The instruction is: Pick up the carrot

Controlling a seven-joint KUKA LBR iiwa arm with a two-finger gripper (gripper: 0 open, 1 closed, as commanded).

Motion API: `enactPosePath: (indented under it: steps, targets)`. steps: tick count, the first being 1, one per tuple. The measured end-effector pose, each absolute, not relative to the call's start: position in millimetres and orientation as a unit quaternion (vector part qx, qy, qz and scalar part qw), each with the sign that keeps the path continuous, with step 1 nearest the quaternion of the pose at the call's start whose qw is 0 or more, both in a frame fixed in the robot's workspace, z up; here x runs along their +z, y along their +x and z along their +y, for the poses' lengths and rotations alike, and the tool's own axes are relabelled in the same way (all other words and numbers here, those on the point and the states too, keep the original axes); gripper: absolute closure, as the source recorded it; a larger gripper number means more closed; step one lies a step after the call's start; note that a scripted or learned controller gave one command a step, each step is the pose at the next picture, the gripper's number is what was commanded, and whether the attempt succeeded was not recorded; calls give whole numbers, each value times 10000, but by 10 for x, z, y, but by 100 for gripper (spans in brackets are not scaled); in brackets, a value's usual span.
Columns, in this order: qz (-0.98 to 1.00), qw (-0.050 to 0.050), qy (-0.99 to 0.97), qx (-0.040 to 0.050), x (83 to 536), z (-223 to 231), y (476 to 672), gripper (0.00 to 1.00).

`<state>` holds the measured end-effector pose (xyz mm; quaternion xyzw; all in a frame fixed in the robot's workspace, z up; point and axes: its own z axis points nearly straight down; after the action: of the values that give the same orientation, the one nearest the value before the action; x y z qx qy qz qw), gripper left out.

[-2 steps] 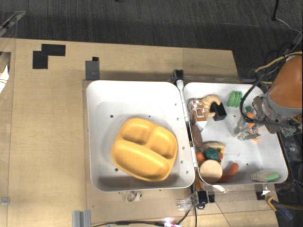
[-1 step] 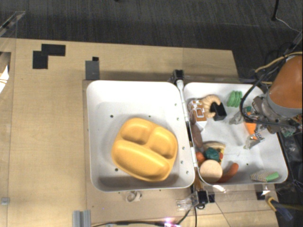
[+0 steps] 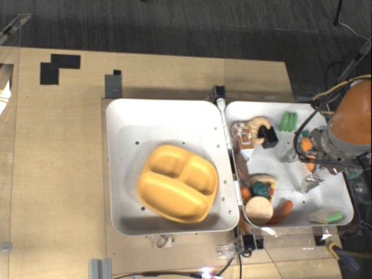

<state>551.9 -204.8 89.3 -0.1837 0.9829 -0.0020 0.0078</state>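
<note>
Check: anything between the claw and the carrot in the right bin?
Nothing visible. The claw is up-right of the carrot, with bare bin floor between. A beige ball lies against the carrot's left end, outside that path.

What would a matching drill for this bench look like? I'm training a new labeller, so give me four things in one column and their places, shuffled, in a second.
Things:
1. large yellow bread-shaped toy
2. small green ridged piece
3. orange-red carrot
4. grey arm's gripper

Places:
A. far edge of the right bin
B. near edge of the right bin, beside a cream ball
C. middle of the left bin
D. above the right bin's floor, right of the cluttered toys

Pairs: 1-C, 2-A, 3-B, 4-D
</note>
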Motion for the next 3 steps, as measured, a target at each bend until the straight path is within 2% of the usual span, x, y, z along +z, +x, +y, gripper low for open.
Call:
enactPosePath:
  steps: [1, 2, 3]
  targets:
    - [9607, 80, -2776, -41, 896, -2015, 5032, 0]
    - [9931, 62, -1167, -24, 891, -2061, 5251, 0]
    - [9809, 94, -1942, -37, 898, -2058, 4995, 0]
